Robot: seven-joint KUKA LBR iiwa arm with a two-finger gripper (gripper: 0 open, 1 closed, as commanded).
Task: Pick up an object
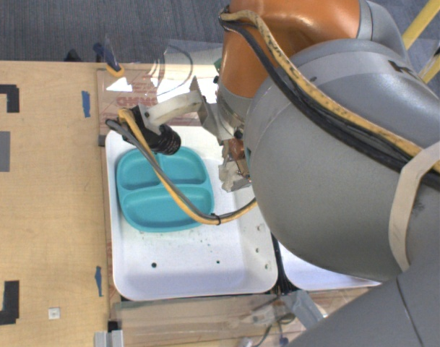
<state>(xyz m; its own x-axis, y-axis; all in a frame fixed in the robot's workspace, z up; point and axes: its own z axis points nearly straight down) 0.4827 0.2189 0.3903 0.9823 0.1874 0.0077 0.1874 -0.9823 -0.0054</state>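
Teal divided tray (164, 191), smooth plastic with rounded compartments, lies in my white bin's (198, 273) upper left corner on the wooden bench (46, 194). Rightward, the gripper (234, 172) is possibly above it; I cannot tell its state beneath the grey arm (342, 157).

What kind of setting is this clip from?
Likely a robotics lab bench for pick trials: a large grey arm reaches over a shallow white bin holding a teal divided tray, beside a taped plywood benchtop.
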